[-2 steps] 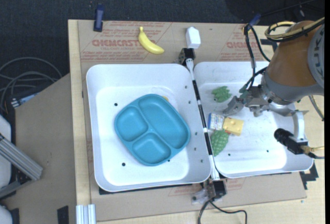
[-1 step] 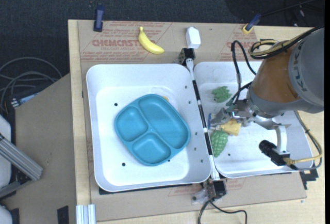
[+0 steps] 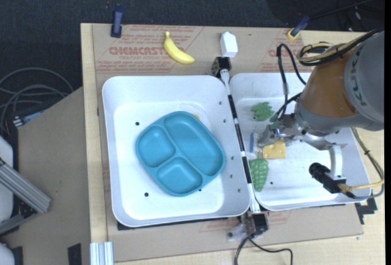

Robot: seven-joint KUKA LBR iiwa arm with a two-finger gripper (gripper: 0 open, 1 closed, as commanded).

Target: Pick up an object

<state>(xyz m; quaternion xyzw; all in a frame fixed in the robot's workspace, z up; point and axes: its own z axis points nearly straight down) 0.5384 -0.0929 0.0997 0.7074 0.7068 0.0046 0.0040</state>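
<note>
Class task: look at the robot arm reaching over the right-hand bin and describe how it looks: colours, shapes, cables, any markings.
The arm is a thick, rounded grey tube with a broad orange band above the wrist. Black and yellow cables loop beside it. The gripper is small, metallic, with bluish parts. No markings are legible.

You see a blue tray (image 3: 179, 152) in a white bin (image 3: 122, 196), a yellow banana (image 3: 176, 50), and green toys (image 3: 259, 172).

Count on the surface (image 3: 153, 53): two white bins (image 3: 122, 99), one blue divided tray (image 3: 178, 152), one banana (image 3: 176, 50), two green leafy items (image 3: 263, 112), one yellow wedge (image 3: 274, 151), one white block (image 3: 229, 44) at the far edge.
</note>
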